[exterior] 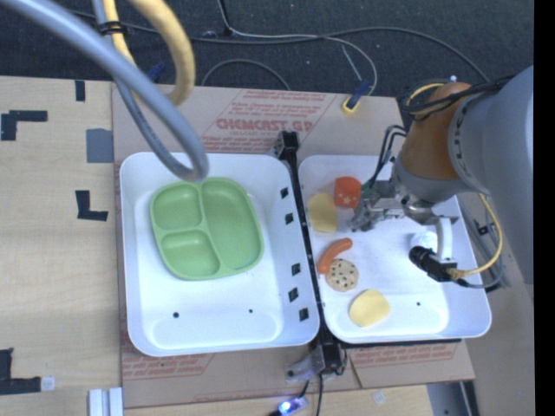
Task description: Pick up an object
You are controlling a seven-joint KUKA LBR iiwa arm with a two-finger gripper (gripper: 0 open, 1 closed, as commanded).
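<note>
The right bin (451, 315) holds a red cup-like piece (347, 190), a pale yellow piece (322, 212), an orange sausage (335, 251), a chocolate-chip cookie (342, 275) and a yellow wedge (369, 308). My gripper (368, 214) hangs low over this bin, just right of the red piece and the pale yellow piece. Nothing shows between its fingers. The grey arm with its orange band (429, 146) comes in from the right.
A green divided plate (206, 229) lies in the left bin (147, 319). A black divider with clips (299, 232) runs between the bins. Grey and yellow hoses (147, 50) cross the upper left. Cables trail along the back.
</note>
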